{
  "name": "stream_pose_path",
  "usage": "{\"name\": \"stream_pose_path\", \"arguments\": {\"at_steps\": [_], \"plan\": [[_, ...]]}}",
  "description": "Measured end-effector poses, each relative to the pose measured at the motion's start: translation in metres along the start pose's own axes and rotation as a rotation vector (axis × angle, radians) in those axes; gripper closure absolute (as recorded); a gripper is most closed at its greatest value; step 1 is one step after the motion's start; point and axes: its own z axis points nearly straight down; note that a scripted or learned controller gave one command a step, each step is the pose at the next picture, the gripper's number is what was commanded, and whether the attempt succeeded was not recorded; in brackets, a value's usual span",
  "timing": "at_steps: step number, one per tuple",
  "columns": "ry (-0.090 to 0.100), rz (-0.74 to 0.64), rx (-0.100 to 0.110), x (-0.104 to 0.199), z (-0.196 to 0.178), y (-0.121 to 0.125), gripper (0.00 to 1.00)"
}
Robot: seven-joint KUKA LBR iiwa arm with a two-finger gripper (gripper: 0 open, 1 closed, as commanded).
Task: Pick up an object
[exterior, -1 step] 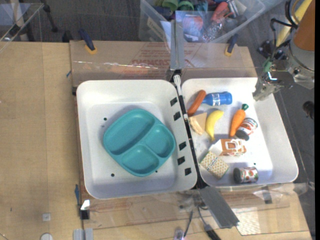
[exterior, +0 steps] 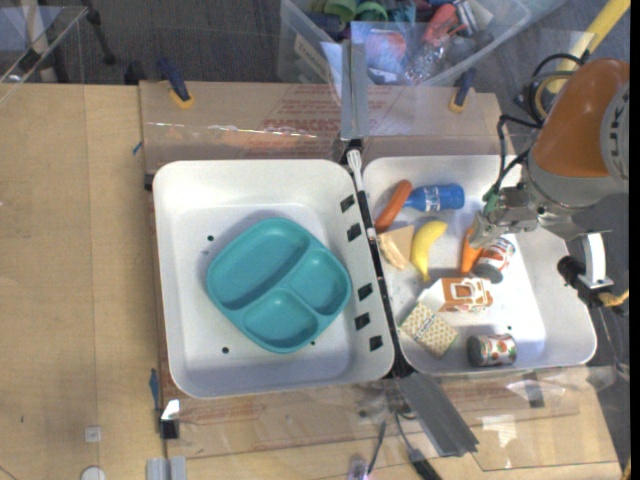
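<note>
While the arm (exterior: 585,118) reached in from your right, its grey shell and glossy orange band hung over the right bin (exterior: 570,338), and the gripper (exterior: 492,230) sat low above the bin's upper middle. You could not tell from this slant whether the fingers were spread or pressed together; the dark metal there blurred into the objects below.

Just under the gripper lay a slim orange carrot-shaped piece (exterior: 468,251), tilted, touching a small red-and-white can (exterior: 496,255) lying on its side. Whether either was pinched could not be read (both looked to rest on the bin floor). Left of them you had a curved yellow banana (exterior: 427,246), smooth and plastic-looking, beside a pale tan wedge (exterior: 393,249). Above those lay a long orange-red sausage shape (exterior: 395,201) and a blue bottle (exterior: 436,197) with a white end, on its side. Lower down sat a small orange-and-white carton (exterior: 466,294), a square cracker-like piece with a checked texture (exterior: 430,328), and another short can (exterior: 491,349) with a printed label near the front wall.

The left bin (exterior: 180,268), a shallow white tray with rounded corners, held a teal divided plate (exterior: 277,284) with three compartments, lying flat and turned at an angle. Both bins rested on the light wooden counter (exterior: 70,268).
</note>
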Motion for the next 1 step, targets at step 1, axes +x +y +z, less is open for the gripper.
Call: {"name": "stream_pose_path", "arguments": {"at_steps": [1], "plan": [[-0.007,-0.189,-0.015,-0.0160,0.0455,-0.0185,0.00]]}}
